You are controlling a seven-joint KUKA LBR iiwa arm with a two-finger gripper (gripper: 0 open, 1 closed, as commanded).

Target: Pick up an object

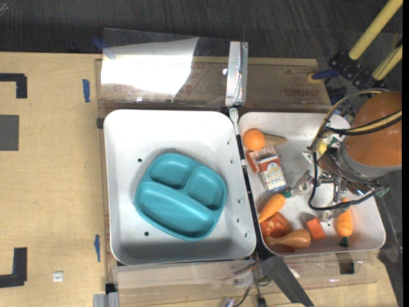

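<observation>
The gripper (pixel 327 194) is seen lowered into the right bin (pixel 374 243), toward its right edge, beneath the orange band of the arm (pixel 377 139); whether it is released or clenched cannot be told, since cables and the wrist hide the tip. Nothing is seen to be held.

Just beside it, near the front right corner, a small carrot (pixel 345 223) stands on end, with an orange block (pixel 316 228) next to it. Along the front edge a tan sweet potato (pixel 293 238) and a red piece (pixel 275 225) are found touching, with a second carrot (pixel 273 205) leaning toward the left wall. Toward the back left corner an orange ball (pixel 254 139) and a small printed carton (pixel 269 167) are set close together.

The left bin (pixel 121 133) is occupied by a teal divided tray (pixel 181 195) near its middle.

The small carrot is judged the likeliest object (being nearest the gripper). It is taken to be light, stiff, moulded toy food with a smooth, tapering and rather slippery skin; it would best be taken across its thick middle, away from the narrow tip, where slipping out could be expected.
</observation>
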